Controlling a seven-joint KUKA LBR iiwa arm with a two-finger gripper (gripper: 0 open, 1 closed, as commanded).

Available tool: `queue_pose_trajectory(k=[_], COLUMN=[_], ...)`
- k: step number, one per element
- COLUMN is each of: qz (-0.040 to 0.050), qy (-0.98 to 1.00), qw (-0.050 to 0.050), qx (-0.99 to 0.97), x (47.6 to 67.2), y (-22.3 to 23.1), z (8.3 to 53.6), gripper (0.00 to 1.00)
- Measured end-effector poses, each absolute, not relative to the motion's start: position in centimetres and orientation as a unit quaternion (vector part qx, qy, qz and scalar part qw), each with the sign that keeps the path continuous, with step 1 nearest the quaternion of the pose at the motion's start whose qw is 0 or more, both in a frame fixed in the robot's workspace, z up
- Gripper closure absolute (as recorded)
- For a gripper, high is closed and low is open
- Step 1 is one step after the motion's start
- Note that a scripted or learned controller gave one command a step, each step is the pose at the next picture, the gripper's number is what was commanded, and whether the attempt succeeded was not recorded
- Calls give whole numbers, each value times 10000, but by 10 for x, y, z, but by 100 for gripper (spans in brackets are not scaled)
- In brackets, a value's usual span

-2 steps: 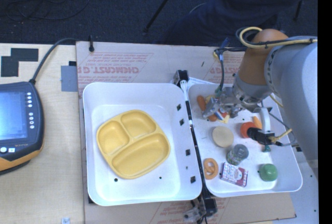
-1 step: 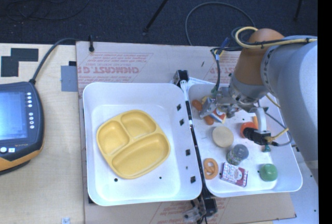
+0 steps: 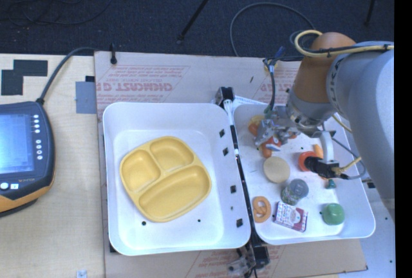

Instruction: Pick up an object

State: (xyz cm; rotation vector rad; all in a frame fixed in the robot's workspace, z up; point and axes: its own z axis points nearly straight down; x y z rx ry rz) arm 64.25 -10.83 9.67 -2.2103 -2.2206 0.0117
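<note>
My gripper (image 3: 273, 135) is low over the back part of the right bin (image 3: 360, 222), reaching in from the right. Small orange and red pieces (image 3: 257, 126) lie right under and beside it; whether one is held is hidden. A cream round disc (image 3: 277, 169) lies just in front of the gripper. Nearer the front lie a grey round lid-like thing (image 3: 295, 191), a brown pretzel (image 3: 261, 208), a red and white packet (image 3: 291, 216) and a green round thing (image 3: 333, 213). An orange thing (image 3: 305, 159) lies right of the disc.
The left bin (image 3: 122, 231) holds a yellow divided plate (image 3: 165, 177). A teach pendant (image 3: 22, 151) lies at the far left of the bench. The bins' shared wall (image 3: 235, 161) runs close to the left of the gripper.
</note>
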Motion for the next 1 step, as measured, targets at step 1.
queue_pose_trajectory(k=[1], qz=[-27], qy=[-7092], qw=[-7], qx=[-7050], x=[601], y=[-44], z=[218], gripper=[100])
